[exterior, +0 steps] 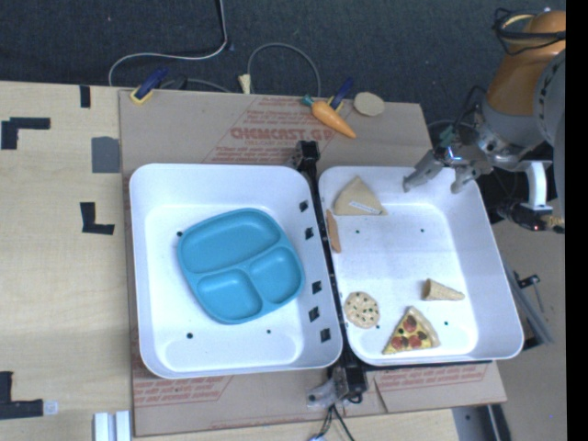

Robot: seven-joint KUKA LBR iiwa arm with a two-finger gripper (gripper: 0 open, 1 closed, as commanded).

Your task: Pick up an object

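My gripper [435,180] hangs over the far right edge of the right bin [478,246], fingers spread apart and nothing between them. In that bin lie a tan wedge [356,198] at the far left, a brown strip [333,231] against the left wall, a small tan wedge [443,291], a cookie [362,309] and a pizza slice [411,331] near the front. The tan wedge at the far left is the closest piece to the gripper, a short way to its left.
The left bin [156,274] holds a blue divided plate [241,263]. Behind the bins, on the cardboard, lie a toy carrot [332,118] and a round beige disc [369,105]. Cables run along the back. Black clips line the wall between the bins.
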